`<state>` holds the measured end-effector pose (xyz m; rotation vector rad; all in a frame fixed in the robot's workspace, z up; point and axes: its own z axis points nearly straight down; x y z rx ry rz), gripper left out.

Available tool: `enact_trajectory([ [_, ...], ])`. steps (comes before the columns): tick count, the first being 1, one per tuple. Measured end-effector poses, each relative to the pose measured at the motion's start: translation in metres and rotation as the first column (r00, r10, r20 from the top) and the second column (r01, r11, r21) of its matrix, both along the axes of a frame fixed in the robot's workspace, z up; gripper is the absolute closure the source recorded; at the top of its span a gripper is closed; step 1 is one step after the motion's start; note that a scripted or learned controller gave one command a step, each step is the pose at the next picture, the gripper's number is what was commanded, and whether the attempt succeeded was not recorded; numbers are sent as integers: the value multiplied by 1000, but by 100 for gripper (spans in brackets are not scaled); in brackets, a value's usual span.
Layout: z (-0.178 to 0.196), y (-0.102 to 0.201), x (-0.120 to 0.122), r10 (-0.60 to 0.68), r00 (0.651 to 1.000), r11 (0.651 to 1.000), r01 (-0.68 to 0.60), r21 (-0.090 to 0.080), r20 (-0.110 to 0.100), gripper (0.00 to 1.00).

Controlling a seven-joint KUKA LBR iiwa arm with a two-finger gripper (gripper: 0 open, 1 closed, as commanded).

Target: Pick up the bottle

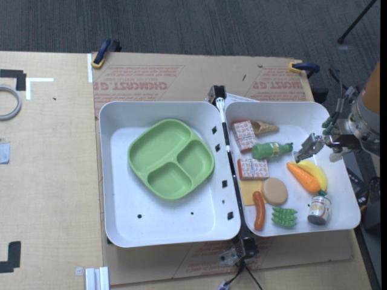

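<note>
The green bottle (271, 150) lies on its side in the middle of the right bin (284, 110), with its neck pointing right. My gripper (321, 149) hangs over the bin's right side, right of the bottle's neck and just above the banana (316, 173). Its fingers (308, 147) are spread open with nothing between them. A small gap separates the gripper from the bottle.
Around the bottle lie an ice cream cone (265, 127), two red boxes (243, 135) (253, 168), a carrot (302, 177), a round bun (274, 191), a sausage (259, 210), pea pods (284, 216) and a small can (318, 210). The left bin (121, 222) holds a green divided plate (171, 157).
</note>
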<state>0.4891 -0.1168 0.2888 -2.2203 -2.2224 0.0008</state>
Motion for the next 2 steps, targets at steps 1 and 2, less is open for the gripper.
enact_trajectory([
  [1, 10, 0, 1, 0, 1000, 1000, 0, -1, 1, 100],
  [2, -65, 48, -11, -9, 1000, 1000, 9, 0, 0, 100],
])
